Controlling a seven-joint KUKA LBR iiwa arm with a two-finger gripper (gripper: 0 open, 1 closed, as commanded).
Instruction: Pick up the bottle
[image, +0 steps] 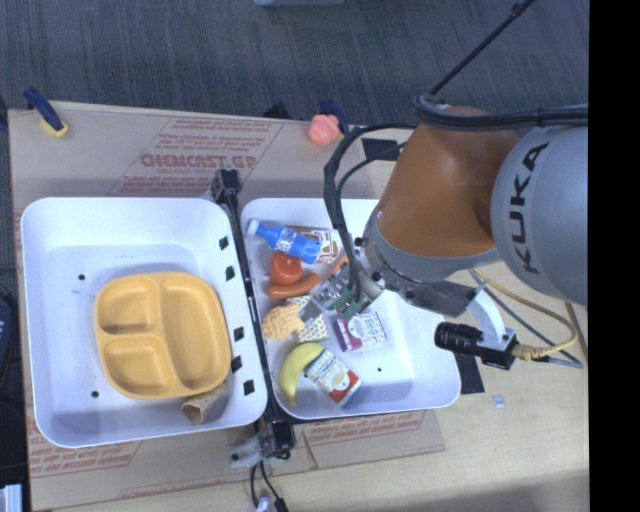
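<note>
The bottle (291, 240) is small, with a blue cap and a blue-and-white label. It lies on its side at the back of the right bin (432, 385), cap pointing left. My gripper (335, 296) hangs low over the middle of that bin, to the front right of the bottle and apart from it. It sits just above a purple packet (366, 330) and beside a red tomato (286, 268). The arm's grey and orange wrist (450, 200) covers the bin's right back corner.
The right bin also holds an orange carrot (291, 291), a yellow corn piece (282, 322), a banana (296, 366) and a small carton (333, 376). The left bin (50, 240) holds a yellow divided plate (160, 333) and a brown cone (203, 407). A pink object (325, 128) lies behind the bins.
</note>
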